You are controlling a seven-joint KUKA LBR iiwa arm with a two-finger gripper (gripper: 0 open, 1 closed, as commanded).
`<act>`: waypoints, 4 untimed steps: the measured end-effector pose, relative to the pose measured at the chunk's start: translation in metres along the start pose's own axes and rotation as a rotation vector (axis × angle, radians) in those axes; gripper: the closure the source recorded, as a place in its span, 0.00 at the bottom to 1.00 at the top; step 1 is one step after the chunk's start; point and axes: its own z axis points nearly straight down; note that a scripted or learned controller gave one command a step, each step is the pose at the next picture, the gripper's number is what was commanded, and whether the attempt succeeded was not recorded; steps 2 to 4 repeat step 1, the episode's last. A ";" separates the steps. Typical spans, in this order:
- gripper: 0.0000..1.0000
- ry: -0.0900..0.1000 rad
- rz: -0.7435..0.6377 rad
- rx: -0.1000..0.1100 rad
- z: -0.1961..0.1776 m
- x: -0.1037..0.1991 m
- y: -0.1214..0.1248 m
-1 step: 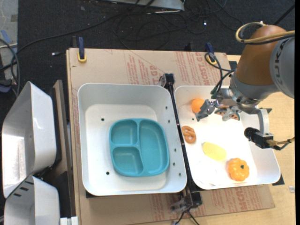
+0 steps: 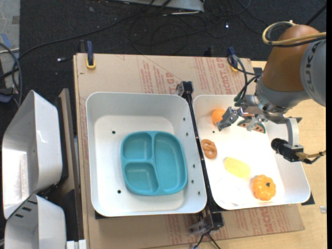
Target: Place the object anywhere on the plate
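A teal plate (image 2: 154,163) with three compartments lies in the left bin (image 2: 98,139). The right bin (image 2: 293,175) holds a small orange ball (image 2: 218,115), a brown pretzel (image 2: 209,148), a pale yellow piece (image 2: 237,167) and an orange pumpkin (image 2: 263,187). My gripper (image 2: 242,122) hangs over the back of the right bin, just right of the orange ball. It is open, with nothing between its fingers. Its left finger partly hides the ball's right side.
A black divider (image 2: 194,134) separates the two bins. A black fitting (image 2: 284,148) with a cable sits at the right bin's right side. White containers (image 2: 31,149) stand left of the bench.
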 end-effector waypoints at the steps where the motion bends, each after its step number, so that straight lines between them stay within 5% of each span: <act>1: 0.00 0.000 0.002 0.004 0.043 0.000 0.000; 4: 0.00 0.000 0.002 0.004 0.043 0.000 0.000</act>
